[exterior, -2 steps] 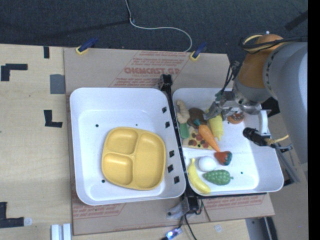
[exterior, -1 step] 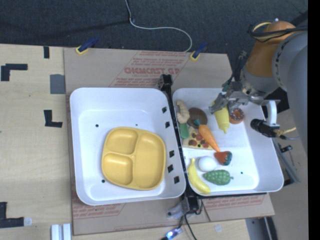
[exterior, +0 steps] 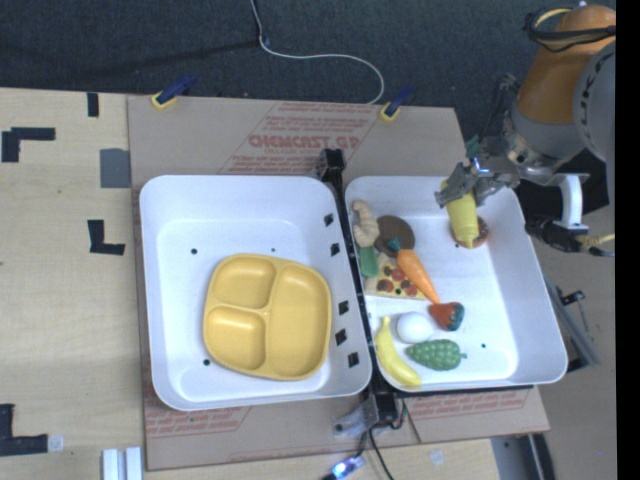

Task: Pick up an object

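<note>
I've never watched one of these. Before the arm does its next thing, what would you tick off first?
1. Gripper over the right bin: ok.
2. Yellow item under the gripper actually held: cannot tell.
3. Other toys lying separate enough to grab: not ok; carrot, pizza slice, egg and banana crowd together.
4. Yellow plate flat in the left bin: ok.
5. Cable away from the bins: ok.

A sectioned plate lies in the left bin. Toy foods crowd the right bin's left side (banana nearest the front).
</note>
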You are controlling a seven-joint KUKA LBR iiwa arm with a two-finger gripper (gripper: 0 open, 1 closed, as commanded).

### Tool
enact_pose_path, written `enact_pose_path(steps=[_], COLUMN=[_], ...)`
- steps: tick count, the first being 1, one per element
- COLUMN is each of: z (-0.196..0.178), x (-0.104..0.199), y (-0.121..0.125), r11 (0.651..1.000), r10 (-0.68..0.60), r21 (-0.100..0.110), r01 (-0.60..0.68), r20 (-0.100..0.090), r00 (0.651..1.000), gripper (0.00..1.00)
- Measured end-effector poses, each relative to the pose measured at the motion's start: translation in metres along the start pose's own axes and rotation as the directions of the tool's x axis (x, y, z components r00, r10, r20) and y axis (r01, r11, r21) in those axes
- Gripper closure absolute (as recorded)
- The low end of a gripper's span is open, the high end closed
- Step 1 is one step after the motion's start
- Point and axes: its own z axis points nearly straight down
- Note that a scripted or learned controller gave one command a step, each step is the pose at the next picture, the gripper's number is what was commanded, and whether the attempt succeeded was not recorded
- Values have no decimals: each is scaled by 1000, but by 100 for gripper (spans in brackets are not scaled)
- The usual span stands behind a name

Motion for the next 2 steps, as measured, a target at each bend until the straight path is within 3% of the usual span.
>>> enact_pose_path(steps=[1,2], z=[-20,-12], x=[1,52], y=[1,-21], r11=[1000,1000], r10=[0,-2], r21=[3,8], r01=[0,2], r20=[-1,-2], r00=[1000,1000], gripper=[100,100])
